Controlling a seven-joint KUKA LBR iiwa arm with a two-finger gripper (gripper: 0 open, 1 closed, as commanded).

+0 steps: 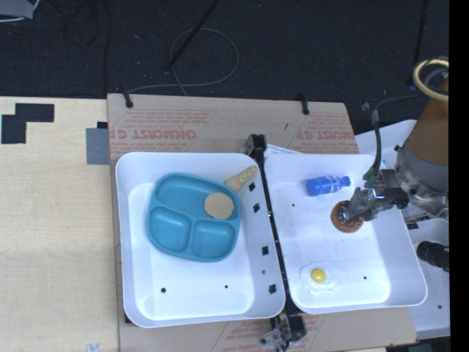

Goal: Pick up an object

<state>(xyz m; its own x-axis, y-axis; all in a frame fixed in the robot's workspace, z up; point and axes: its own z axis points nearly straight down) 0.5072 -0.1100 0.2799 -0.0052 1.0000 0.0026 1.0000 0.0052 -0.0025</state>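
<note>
You see the gripper (357, 210) low over the brown round object (346, 218) near the right bin's (410, 292) right edge, placed for grasping; its grip state you cannot tell.

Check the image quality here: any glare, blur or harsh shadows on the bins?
Camera view: lighting is even and soft, with faint shadows under the blue tray and blue bottle; the white bins are bright but not blown out; the gripper over the brown round object looks slightly soft; the floor behind is dark.
</note>
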